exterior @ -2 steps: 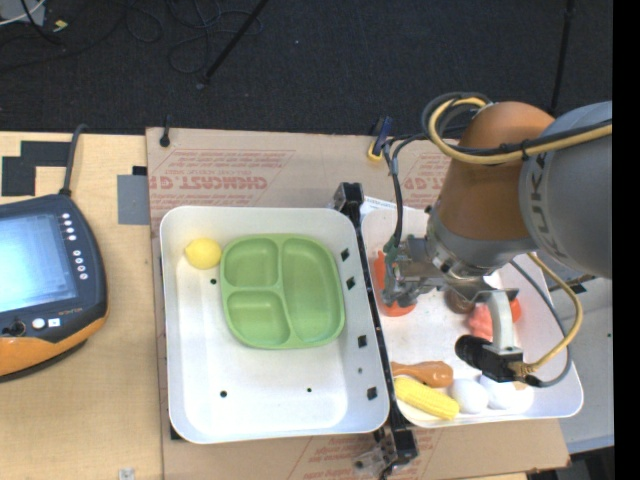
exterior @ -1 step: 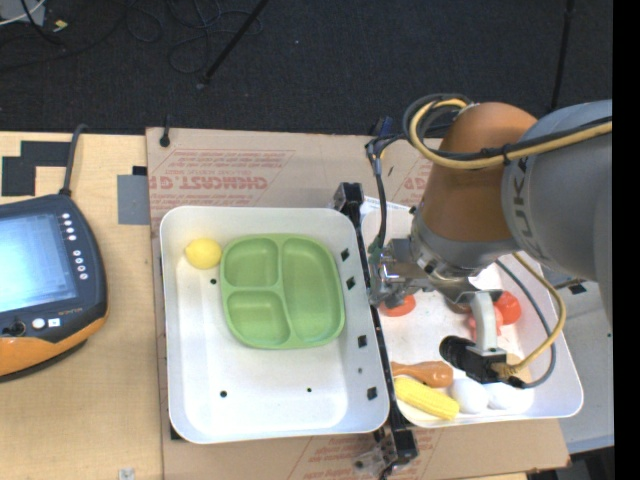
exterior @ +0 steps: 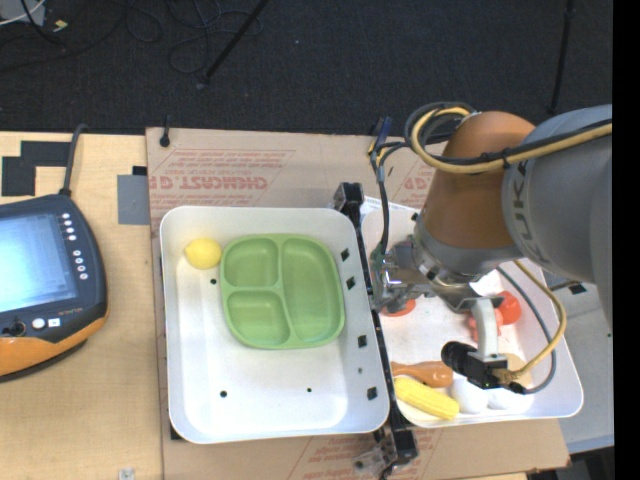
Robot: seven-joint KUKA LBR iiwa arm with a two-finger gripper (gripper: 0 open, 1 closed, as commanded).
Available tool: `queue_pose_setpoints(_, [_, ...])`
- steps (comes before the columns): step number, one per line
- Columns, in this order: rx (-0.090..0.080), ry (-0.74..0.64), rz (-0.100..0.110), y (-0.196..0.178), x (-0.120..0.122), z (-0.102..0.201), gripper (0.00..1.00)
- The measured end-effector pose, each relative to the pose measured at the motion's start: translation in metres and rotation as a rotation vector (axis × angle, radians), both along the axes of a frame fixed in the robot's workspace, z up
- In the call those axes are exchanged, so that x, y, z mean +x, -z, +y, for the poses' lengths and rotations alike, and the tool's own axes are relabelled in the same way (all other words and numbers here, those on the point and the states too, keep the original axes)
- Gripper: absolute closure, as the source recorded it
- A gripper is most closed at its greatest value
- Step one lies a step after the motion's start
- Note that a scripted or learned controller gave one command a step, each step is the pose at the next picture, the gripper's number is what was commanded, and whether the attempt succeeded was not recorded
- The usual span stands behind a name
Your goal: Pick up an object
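My tool (exterior: 393, 284) is down over the right bin (exterior: 560, 393), close to its left wall and tucked under my wrist. I can't tell how far open it is, or whether it has hold of anything. A small red piece (exterior: 401, 307) sits right at the tool; touching or just below, I can't say. Toward the near edge, an orange-brown piece (exterior: 425, 373) and a yellow corn cob (exterior: 428, 399) lie side by side, white bits (exterior: 492, 401) beside them. An orange-red item (exterior: 509, 310) lies further right. Next door, the left bin (exterior: 260, 398) carries a green divided tray (exterior: 280, 291), with a yellow ball (exterior: 202, 253) just beside its corner. Out on the bench (exterior: 100, 388) there's a handheld screen unit (exterior: 40, 278).
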State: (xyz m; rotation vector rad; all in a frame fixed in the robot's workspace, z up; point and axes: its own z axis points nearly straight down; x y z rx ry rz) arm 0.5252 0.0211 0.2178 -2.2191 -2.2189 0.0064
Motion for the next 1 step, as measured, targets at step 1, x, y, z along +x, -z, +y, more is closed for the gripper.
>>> queue_pose_setpoints(1, [0.001,0.000,-0.001,-0.0030,-0.0035,-0.0011,1.00])
